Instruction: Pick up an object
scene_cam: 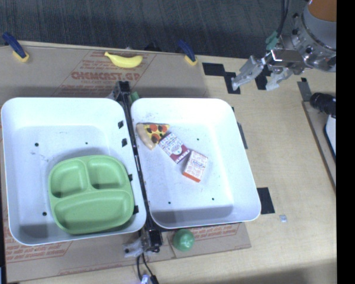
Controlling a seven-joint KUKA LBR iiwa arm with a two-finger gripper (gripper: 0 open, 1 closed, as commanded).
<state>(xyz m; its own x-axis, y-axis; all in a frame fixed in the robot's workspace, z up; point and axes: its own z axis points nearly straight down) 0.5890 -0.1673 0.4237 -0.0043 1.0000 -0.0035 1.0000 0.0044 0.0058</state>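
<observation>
Pizza slice toy (pixel 152 133): lain flat in right bin (pixel 225 158), near its back-left corner. Small pink-white packet (pixel 174 147): set just beside slice, tilted. Orange-white box (pixel 195 165): placed touching packet, toward bin centre. Green divided tray (pixel 92 193): seated flat in left bin (pixel 23 158), front half.

Tray (pixel 92 194) in left bin (pixel 23 117)

A single fixed camera sits high above the worktop (pixel 284 176) and looks down at a slant, its far side toward the top of the frame. It stands far enough back to take in both white bins, the left bin (pixel 23 158) and the right bin (pixel 225 176), whole. The arm (pixel 319 16) enters at the worktop's far right corner.
</observation>
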